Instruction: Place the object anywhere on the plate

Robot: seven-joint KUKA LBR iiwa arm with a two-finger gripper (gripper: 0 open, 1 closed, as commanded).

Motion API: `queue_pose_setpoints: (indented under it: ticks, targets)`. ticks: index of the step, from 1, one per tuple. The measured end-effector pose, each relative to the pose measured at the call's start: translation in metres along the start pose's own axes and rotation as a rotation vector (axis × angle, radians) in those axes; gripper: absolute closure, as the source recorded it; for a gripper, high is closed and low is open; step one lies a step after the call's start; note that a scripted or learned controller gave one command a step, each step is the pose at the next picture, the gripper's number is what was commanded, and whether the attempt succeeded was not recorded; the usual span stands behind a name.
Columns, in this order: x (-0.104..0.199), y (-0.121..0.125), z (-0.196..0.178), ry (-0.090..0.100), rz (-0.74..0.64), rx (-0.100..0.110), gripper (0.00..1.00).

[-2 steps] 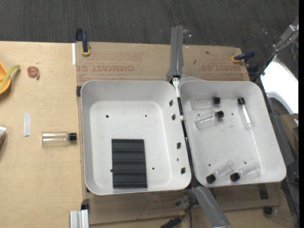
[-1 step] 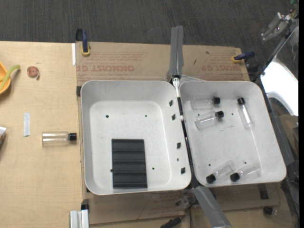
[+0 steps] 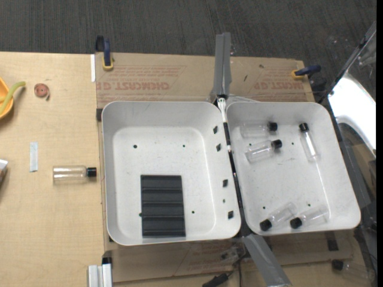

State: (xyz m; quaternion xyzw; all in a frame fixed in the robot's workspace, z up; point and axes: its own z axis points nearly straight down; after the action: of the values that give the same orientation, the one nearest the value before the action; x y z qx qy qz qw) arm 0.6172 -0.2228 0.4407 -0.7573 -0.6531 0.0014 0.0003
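Nothing lies on the black ribbed plate (image 3: 161, 206) yet, so the task appears not yet begun. The plate sits flat on the floor of the left bin (image 3: 161, 145), towards its near wall and a little left of centre.

The likely objects are five clear vials with black caps in the right bin (image 3: 281, 181). Two of these vials (image 3: 263, 150) lie close together in the far-left part, and one vial (image 3: 307, 139) lies alone near the far-right wall. A pair of vials (image 3: 276, 216) is tucked against the near wall. Which of them is meant cannot be told. A further loose vial (image 3: 73, 173) lies on the worktop (image 3: 54, 118), left of both bins. Whether the fingers are open or closed cannot be told.

Picking, carrying across and setting down are all left to do.

The middle of the right bin is bare, so the lone vial and the far-left two seem to offer the most room around them. The near pair looks cramped by the wall. Any carry has to clear the two raised rims where the bins meet. Bare bin floor lies beyond the plate and on either side of it.
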Motion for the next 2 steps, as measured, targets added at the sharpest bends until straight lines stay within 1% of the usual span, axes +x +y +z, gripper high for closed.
queue_pose_setpoints:
  ticks: [1,2]
  targets:
    - [0.053,0.035,0.001,-0.001,0.337,0.002,0.00]
    - [0.015,0.034,0.001,0.000,0.461,0.001,0.00]
